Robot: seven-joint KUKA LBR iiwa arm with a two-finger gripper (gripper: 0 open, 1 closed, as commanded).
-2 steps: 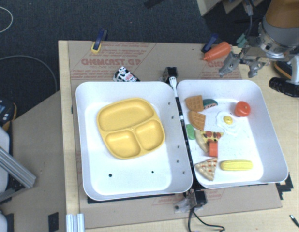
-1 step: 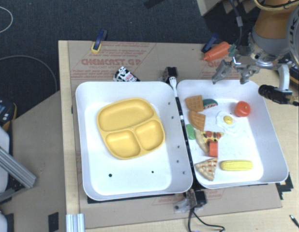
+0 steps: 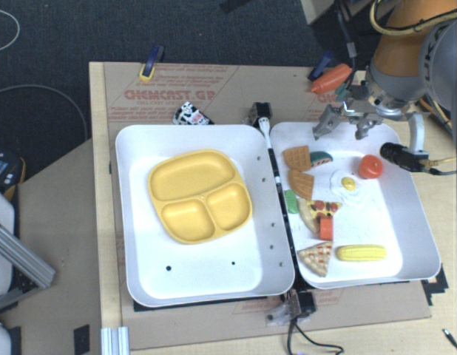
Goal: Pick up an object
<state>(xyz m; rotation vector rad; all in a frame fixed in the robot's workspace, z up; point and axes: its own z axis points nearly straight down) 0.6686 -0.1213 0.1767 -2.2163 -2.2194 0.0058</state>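
Observation:
My gripper hovers over the far edge of the right bin; its fingers stand open and apart with nothing between them. Toy foods lie in that bin. A red tomato sits just below and right of the gripper, a fried egg is in the middle, and a brown toast piece is at the far left. A second brown piece, a green item and a red-and-yellow item run down the left side. A pizza slice and a corn cob lie at the front.
The left bin holds a yellow divided plate. Beyond the bins, a small black-and-white object and a yellow-and-blue clamp rest on the cardboard. An orange part sits behind the right bin.

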